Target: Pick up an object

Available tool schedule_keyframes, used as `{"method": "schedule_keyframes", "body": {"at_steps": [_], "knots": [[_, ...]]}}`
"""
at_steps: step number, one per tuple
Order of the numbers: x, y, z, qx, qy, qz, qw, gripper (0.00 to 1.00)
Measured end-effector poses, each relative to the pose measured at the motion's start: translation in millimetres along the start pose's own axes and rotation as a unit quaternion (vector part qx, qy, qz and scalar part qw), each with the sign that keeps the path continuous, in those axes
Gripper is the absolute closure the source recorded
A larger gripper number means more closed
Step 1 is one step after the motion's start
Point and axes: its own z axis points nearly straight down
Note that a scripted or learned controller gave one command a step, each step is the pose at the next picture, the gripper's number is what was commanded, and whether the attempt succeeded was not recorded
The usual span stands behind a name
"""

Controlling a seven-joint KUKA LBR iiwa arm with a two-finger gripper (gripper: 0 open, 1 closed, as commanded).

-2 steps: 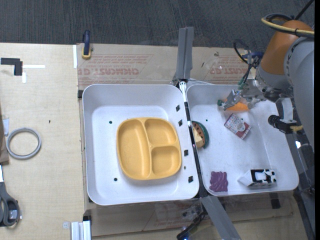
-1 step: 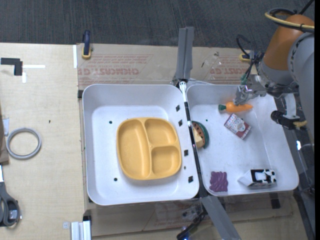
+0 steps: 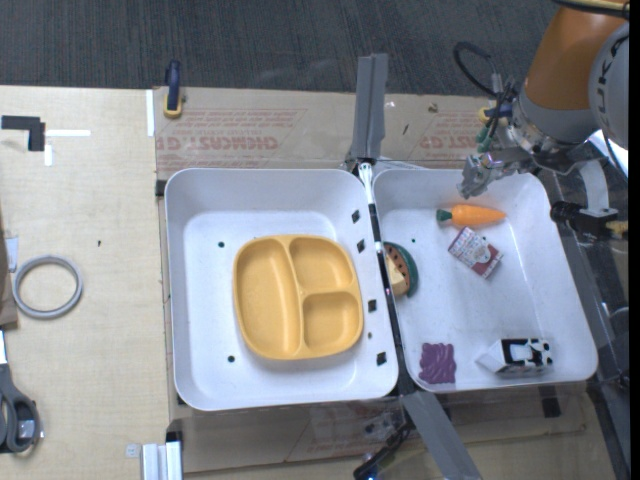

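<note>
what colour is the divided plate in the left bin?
Yellow, plain with no pattern. The divided plate shows clearly in the camera view, lying flat in the left bin.

The hand [image 3: 476, 182] hangs over the far edge of the right bin [image 3: 560, 268], just above a toy carrot [image 3: 472, 214]. That bin also holds a small red-and-white carton [image 3: 475, 252], a purple piece [image 3: 437, 362], and a black-and-white carton [image 3: 521, 355]. A yellow divided plate [image 3: 297, 296] lies in the left bin [image 3: 190, 268].

Red mirrored lettering on the cardboard sheet [image 3: 260, 133] behind the bins cannot be read
</note>
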Motion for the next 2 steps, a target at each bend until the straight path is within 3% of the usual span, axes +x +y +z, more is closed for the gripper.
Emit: {"method": "schedule_keyframes", "body": {"at_steps": [1,2], "knots": [[-0.1,-0.4,0.7,0.001,0.0,0.0,1.0,0.0],[-57.7,-15.2,118.6,0.001,0.0,0.102,0.9948,0.0]]}}
